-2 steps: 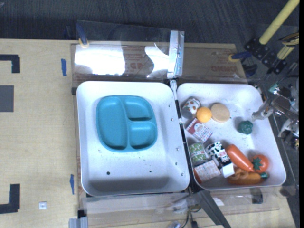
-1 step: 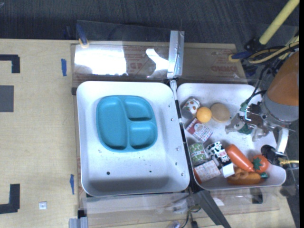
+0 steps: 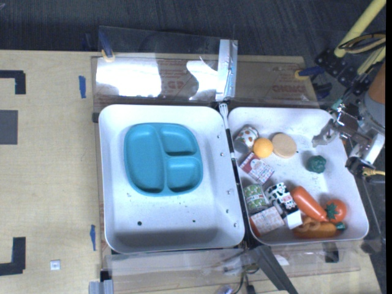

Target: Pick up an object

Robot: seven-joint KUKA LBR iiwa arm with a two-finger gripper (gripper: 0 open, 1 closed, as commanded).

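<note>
My gripper hangs over the right edge of the right bin, reaching in from the right. Nothing shows in it. Just left of it and slightly lower lies a small dark green lump. Further left sit a tan round disc, an orange ball and a white and brown ball. Toward the front are a red and white packet, a green can, a cow-patterned block, an orange carrot and a red tomato.
The left bin holds a blue divided plate. A clear plastic sheet stands behind the bins. Yellow and black cables hang at the upper right. Bare wooden bench lies to the left.
</note>
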